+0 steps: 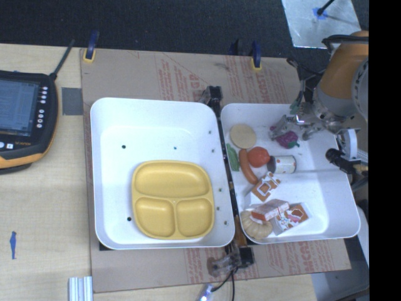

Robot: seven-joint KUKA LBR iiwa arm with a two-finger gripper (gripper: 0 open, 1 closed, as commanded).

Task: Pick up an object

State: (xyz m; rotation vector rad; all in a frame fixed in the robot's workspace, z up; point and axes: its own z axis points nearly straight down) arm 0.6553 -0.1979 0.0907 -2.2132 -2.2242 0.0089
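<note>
Currently the claw sits low in the right bin — purple object just below-left, touching or nearly; claw state indiscernible.

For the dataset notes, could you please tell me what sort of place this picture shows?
Probably a robotics lab bench for pick-up trials: a grey arm's two-finger gripper over a shallow white bin of toy food, a yellow divided tray in the neighbouring bin, and an orange-edged handheld control tablet.
</note>
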